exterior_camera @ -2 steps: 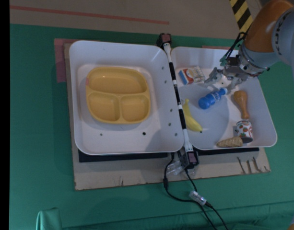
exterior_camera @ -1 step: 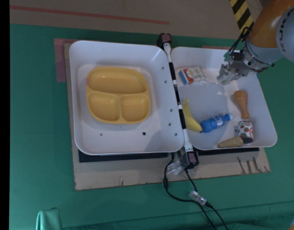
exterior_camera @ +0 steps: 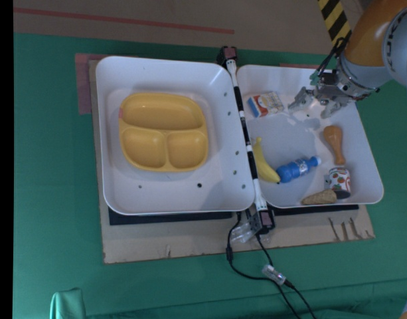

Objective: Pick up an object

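Observation:
The right bin (exterior_camera: pixel 362 168) holds a small white and orange carton (exterior_camera: pixel 265 104), a yellow banana (exterior_camera: pixel 263 161), a blue bottle (exterior_camera: pixel 298 169), a tan chicken drumstick (exterior_camera: pixel 334 143), a small patterned can (exterior_camera: pixel 338 180) and a tan cone-shaped piece (exterior_camera: pixel 319 197). My gripper (exterior_camera: pixel 315 103) hangs over the far part of this bin, right of the carton and above the drumstick. Its fingers are spread open with nothing between them.
The left bin (exterior_camera: pixel 110 178) holds a yellow divided plate (exterior_camera: pixel 163 131). A black and white divider strip (exterior_camera: pixel 244 135) runs between the bins. Cables (exterior_camera: pixel 269 271) trail off the bench's front edge. The bins rest on cardboard over green cloth.

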